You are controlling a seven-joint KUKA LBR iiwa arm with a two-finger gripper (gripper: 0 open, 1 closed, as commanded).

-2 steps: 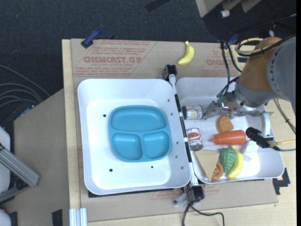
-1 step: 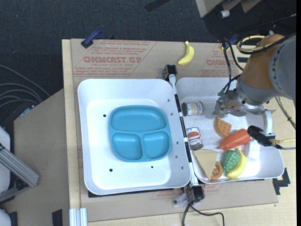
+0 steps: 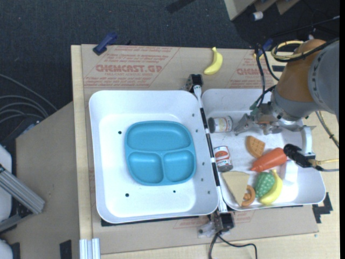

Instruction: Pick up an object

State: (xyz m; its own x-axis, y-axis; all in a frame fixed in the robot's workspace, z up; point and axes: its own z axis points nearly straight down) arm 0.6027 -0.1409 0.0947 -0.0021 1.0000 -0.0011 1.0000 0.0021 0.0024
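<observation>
The arm comes in from the right side and bends down over the right bin. Its wrist hangs above the upper part of this bin, and the gripper is below it, low over the bin floor. From this angle it is not possible to tell how far the gripper is open, and no object is seen inside it.

In the right bin there are several objects. A small jar with a dark lid lies on its side near the left wall of the bin, just beside the gripper. Below the jar, a small can with a red and white label lies close to the same wall. To the right of the can there is an orange waffle-like piece, and under it a toy carrot lies at a slant. Near the front of the bin, a green toy vegetable touches a yellow banana, and a small brown pretzel-like thing is just beside them.

The left bin holds a blue divided plate with three compartments, in the middle of the bin. On the cardboard behind the bins, another yellow banana lies alone.
</observation>
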